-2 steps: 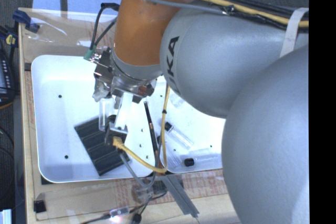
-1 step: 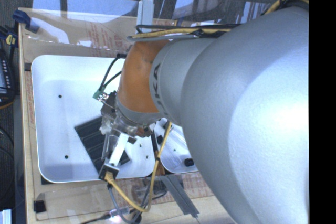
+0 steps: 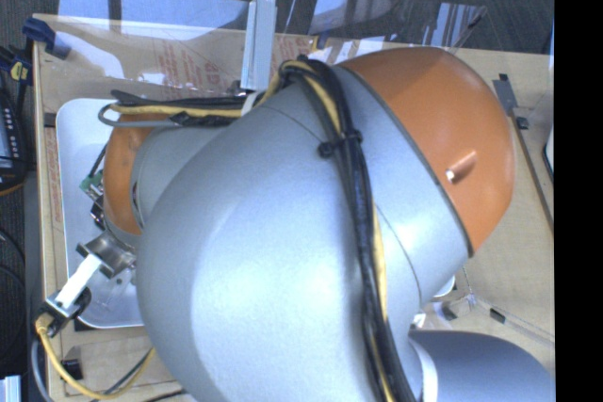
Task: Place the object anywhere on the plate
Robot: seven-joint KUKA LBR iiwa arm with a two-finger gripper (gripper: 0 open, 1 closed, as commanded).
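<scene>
Arm (image 3: pixel 311 240) covers left bin (image 3: pixel 71 132); bin contents hidden.

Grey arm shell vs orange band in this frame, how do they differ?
The smooth grey metal arm shell fills the lower centre; the glossy orange domed band sits above and right of it. The grey shell takes up more of the frame than the orange band. Black and yellow cables run down the grey shell, skirting the orange band's edge. Both are rounded and smooth.

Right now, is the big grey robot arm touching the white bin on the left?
Cannot tell. In the camera view the grey arm covers most of the white bin, hiding any contact or gap.
</scene>
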